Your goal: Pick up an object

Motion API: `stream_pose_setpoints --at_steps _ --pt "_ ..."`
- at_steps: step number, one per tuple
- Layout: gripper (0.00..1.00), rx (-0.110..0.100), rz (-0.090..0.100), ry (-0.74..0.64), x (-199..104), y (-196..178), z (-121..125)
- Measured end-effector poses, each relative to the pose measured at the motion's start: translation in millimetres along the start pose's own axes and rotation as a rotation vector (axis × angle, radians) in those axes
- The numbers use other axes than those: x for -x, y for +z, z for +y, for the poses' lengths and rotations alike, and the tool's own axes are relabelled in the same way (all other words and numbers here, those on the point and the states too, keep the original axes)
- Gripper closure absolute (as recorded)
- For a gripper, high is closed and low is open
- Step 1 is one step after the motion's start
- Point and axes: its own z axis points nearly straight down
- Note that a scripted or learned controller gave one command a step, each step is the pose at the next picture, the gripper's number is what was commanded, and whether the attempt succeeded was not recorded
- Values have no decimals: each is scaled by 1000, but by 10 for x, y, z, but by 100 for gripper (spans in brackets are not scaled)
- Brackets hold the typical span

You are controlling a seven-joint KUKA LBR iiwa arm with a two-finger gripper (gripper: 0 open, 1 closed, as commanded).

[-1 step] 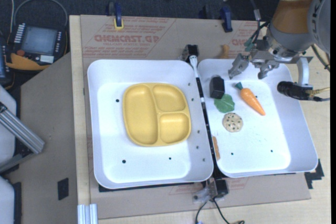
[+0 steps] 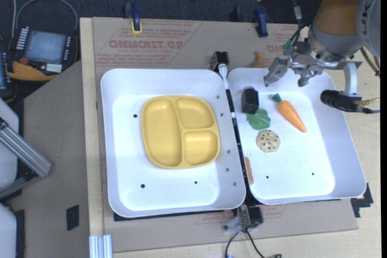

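Hand (image 2: pixel 292 74) positioned at upper right of frame, above far edge of right bin (image 2: pixel 338 181); fingers spread, pinching nothing. Carrot (image 2: pixel 291 114) lying just below hand, apart from it, green top pointing up-frame. Black block (image 2: pixel 250 99), green leaf piece (image 2: pixel 259 119) and cookie (image 2: pixel 267 141) grouped toward left side of same bin, leaf touching block. Yellow divided plate (image 2: pixel 180 130) centred in left bin (image 2: pixel 121 190). Red printed lettering on brown board (image 2: pixel 181 45), partly legible: "CHEMCAST GP". Blue clamps (image 2: pixel 136 16) fixed on far edge of surface. Dark floor beyond; handheld control unit with screen (image 2: pixel 43 48) at upper left.
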Motion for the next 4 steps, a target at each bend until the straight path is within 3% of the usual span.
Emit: stream_pose_setpoints --at_steps 2,3,4 --pt "0 1 0 0 39 852 57" --pt "0 25 -5 0 49 935 122" --pt "100 24 -6 1 55 847 121"
